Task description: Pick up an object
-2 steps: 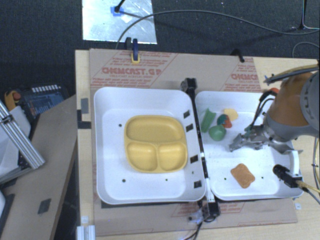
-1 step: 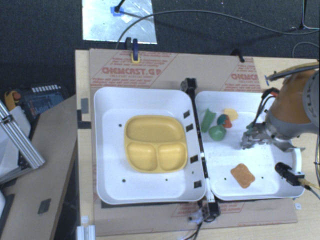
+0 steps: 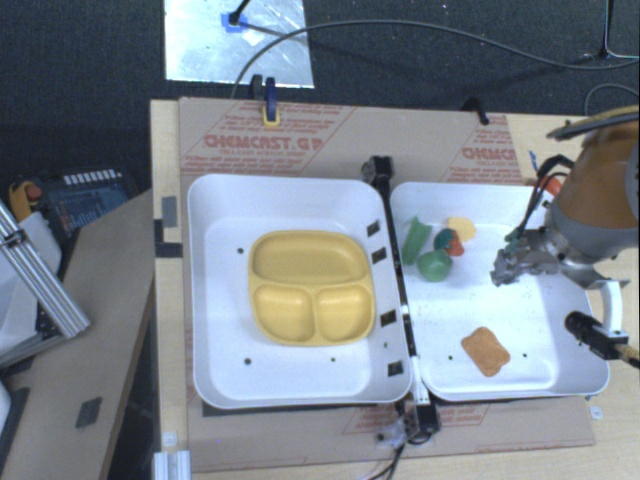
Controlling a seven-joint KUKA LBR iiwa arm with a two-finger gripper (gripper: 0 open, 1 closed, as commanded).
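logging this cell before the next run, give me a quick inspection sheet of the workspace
surface: two white bins side by side, left bin, right bin, on a cardboard sheet
job's things: green pieces, small yellow piece, small orange-red piece, tan flat piece, all in the right bin
clutter: yellow divided tray in the left bin
grippers: gripper over the right bin, right of the green pieces, holding nothing visible
cables: black cable across the dark floor
surroundings: foil sheet, grey side table

A divided tray (image 3: 305, 286) is set in the left bin (image 3: 215, 268). In the right bin (image 3: 540, 368), a cluster of toy foods (image 3: 436, 246) is placed toward the back left, and a flat piece (image 3: 486, 351) is laid nearer the front. The gripper (image 3: 510, 265) is positioned right of the cluster.
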